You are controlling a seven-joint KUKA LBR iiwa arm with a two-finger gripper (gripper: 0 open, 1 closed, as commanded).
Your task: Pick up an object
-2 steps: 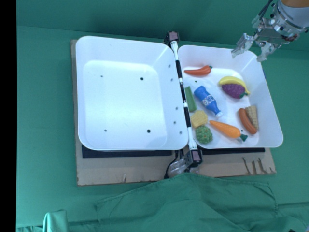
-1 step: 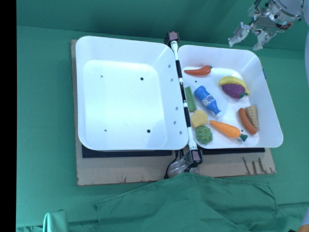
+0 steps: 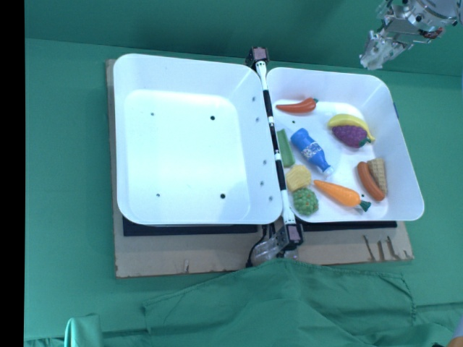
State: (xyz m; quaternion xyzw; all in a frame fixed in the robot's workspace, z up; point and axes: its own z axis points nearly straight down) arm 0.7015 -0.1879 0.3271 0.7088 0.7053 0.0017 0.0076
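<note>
The right bin holds several toy foods: a red chili pepper, a yellow banana, purple grapes, a blue bottle, a green stick, yellow corn, a green broccoli-like piece, an orange carrot, a red sausage and a tan waffle cone. My gripper hangs above the far right corner of that bin, outside its rim, with nothing seen between its fingers.
The left bin lies beside the right one, with a black-and-white hinge bar between them. Both rest on a cardboard sheet. Crumpled green cloth covers the front of the bench.
</note>
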